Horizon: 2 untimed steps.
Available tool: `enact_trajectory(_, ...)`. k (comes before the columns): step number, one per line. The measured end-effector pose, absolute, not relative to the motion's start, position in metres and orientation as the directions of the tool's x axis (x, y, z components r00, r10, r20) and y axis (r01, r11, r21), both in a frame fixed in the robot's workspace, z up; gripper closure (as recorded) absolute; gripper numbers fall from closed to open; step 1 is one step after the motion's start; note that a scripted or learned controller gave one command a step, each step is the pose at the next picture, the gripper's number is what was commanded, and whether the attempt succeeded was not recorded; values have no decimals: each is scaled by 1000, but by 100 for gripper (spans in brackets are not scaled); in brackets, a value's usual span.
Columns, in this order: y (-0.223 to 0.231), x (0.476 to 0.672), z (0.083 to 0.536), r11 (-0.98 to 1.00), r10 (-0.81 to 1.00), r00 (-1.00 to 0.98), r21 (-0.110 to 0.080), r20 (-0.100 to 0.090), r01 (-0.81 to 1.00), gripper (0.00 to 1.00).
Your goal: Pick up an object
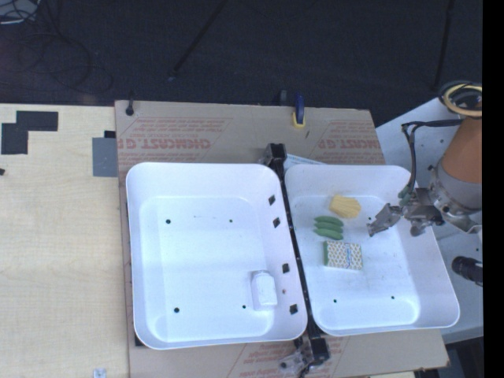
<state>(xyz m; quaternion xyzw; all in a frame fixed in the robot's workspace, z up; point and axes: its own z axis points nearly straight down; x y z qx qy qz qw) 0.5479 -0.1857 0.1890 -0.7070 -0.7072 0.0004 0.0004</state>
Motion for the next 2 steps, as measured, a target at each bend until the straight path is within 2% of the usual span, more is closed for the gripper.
enact_trajectory(1,-213,621,246,5,1000,-5,9,-4,1000,0)
enact_trajectory(2,-212,618,253,8,1000,-8,-1,-1,1000,100)
